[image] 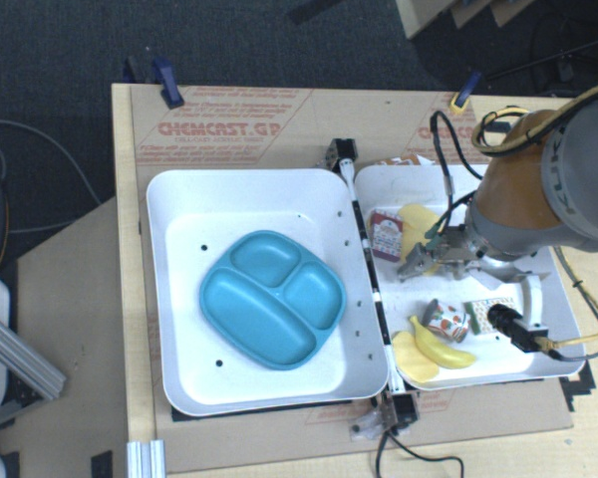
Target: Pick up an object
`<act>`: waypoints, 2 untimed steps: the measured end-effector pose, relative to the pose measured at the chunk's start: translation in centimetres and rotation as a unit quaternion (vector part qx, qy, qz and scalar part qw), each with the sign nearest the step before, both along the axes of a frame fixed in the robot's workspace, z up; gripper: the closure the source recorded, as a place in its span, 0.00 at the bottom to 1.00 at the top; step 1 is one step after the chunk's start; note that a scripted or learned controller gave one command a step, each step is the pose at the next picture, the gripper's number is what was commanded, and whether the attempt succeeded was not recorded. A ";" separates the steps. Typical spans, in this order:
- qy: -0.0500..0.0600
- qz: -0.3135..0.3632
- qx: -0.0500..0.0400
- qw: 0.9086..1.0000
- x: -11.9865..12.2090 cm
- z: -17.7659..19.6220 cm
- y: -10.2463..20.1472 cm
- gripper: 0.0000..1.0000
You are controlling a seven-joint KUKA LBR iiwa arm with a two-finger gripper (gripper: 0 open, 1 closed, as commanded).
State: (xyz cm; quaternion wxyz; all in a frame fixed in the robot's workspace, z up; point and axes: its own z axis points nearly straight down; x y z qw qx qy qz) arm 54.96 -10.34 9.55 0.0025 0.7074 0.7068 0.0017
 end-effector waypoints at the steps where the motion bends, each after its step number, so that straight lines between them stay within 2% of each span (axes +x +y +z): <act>1: 0.002 0.001 0.000 1.000 5.8 -1.0 -2.8 0.00; 2: 0.002 0.001 0.000 1.000 11.7 -1.0 -0.7 0.00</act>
